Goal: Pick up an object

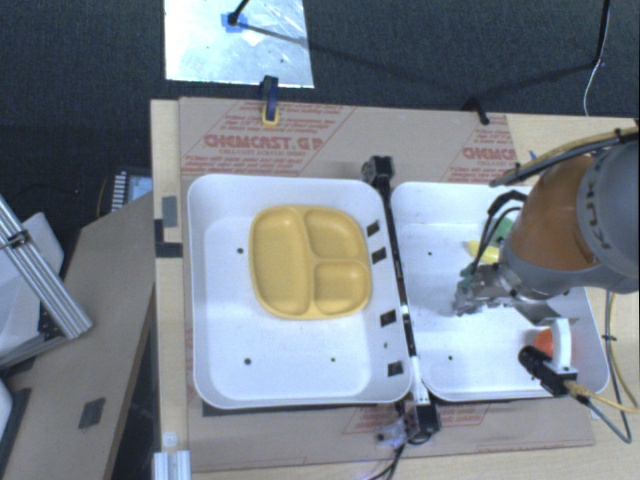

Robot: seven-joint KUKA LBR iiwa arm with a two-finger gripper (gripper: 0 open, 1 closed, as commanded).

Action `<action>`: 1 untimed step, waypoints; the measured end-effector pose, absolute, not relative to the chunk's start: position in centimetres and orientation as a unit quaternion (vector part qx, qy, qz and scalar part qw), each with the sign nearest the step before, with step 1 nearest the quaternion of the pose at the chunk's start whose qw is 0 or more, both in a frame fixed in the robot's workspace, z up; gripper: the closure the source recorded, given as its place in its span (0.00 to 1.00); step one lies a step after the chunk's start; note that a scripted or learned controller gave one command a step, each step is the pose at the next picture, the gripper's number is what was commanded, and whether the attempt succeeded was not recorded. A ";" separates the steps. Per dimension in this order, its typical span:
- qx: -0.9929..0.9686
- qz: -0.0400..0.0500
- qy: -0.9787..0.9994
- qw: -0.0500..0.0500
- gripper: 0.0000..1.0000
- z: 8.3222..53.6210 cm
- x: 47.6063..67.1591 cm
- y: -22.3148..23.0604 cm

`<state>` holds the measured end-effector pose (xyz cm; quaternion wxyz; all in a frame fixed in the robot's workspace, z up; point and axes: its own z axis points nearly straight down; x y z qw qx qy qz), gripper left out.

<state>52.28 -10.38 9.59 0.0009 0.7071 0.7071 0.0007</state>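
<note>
- The arm (560,223) is reaching in from the right and is hanging over the right bin (435,268).
- The tool (470,293) is sitting low over the middle of the right bin, at the arm's left end.
- Whether the tool is wide or narrow cannot be told; its lower part is dark and blurred against the bin floor.
- A small yellow object (487,251) is lying in the right bin just above the tool, partly hidden by the arm and its cables.
- An orange-red object (543,340) is lying near the lower right corner of the right bin, beside a white part.
- A yellow divided tray (308,261) with three compartments is lying flat in the left bin (225,348), well apart from the tool.
- Both bins are resting on a cardboard sheet (330,133) covering the tabletop (165,128).
</note>
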 end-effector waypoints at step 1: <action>0.705 0.002 0.709 0.002 1.00 14.5 53.2 -9.7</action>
